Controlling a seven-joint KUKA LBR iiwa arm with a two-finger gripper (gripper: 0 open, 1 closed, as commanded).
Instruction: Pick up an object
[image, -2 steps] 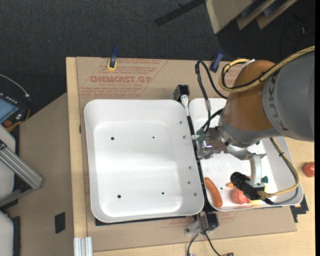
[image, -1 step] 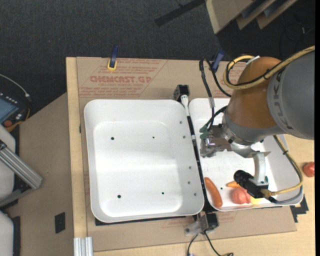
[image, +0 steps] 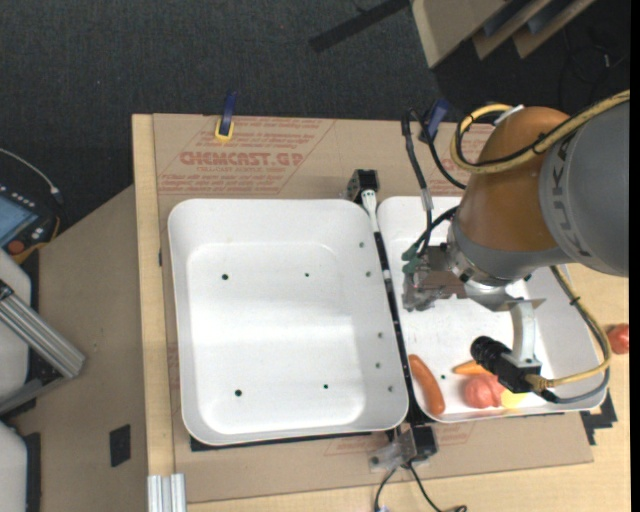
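Observation:
My gripper (image: 422, 288) hangs low over the left part of the right bin (image: 400, 215), close to the wall between the two bins. Near that bin's front edge lies a long orange sausage-shaped object (image: 427, 385). To its right sit a pink lumpy object (image: 482, 392), a small orange piece (image: 466, 368) and a yellow piece (image: 514, 401). The gripper is behind these objects and apart from them. The arm's grey and orange body (image: 520, 190) covers much of the right bin.
The left bin (image: 200, 240) lies beside the right one, with a black divider strip (image: 385, 290) between them. Both rest on a cardboard sheet (image: 240, 150). A small orange-red thing (image: 620, 338) sits outside the right bin at the far right.

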